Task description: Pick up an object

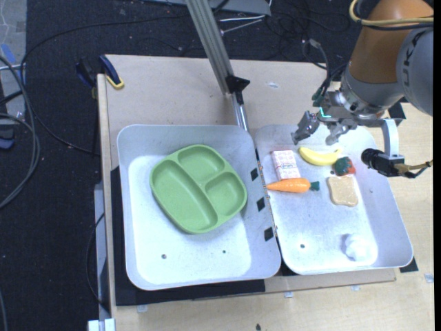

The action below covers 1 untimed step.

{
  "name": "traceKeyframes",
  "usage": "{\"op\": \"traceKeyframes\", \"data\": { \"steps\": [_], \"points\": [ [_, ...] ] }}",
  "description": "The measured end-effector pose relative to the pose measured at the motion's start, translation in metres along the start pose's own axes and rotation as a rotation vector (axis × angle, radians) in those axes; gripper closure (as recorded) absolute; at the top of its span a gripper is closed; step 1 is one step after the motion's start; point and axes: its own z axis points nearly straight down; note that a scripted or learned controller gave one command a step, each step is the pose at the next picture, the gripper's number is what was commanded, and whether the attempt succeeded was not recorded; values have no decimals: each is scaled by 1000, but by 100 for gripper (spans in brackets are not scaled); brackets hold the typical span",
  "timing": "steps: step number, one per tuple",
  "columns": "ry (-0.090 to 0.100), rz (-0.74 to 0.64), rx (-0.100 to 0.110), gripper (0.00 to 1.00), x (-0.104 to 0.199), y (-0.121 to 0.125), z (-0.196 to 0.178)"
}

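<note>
Nearest in the right bin (386,250) lies a small pale lump (357,247), too blurred to name, close to the near right corner and well apart from everything else. Farther in, a tan bread slice (343,190) lies flat, with a small red-and-green piece (344,165) just beyond it. To their left a carrot (288,185) lies crosswise, its green tip pointing right, and a pink-and-white box (284,163) sits just behind it, almost touching. The banana (320,156) rests between the box and the red piece, curved side toward the near edge — the closest thing to the tool, so it looks the likely target, though any object would serve the task. Above and just beyond the banana hangs the gripper (321,131), its two fingers spread apart with nothing between them, apparently poised for a descent; nothing has been lifted. The loose scatter of the toys leaves room for fingers to drop either side of the banana, but the box and red piece flank it closely, so a skewed descent could nudge them. In the left bin (138,254) a green divided plate (198,187) lies flat — not in play here.
</note>
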Motion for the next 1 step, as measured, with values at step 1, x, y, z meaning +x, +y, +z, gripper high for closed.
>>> {"op": "traceKeyframes", "data": {
  "steps": [1],
  "points": [
    [0,0,-3,0,0,1,-1]
  ]
}}
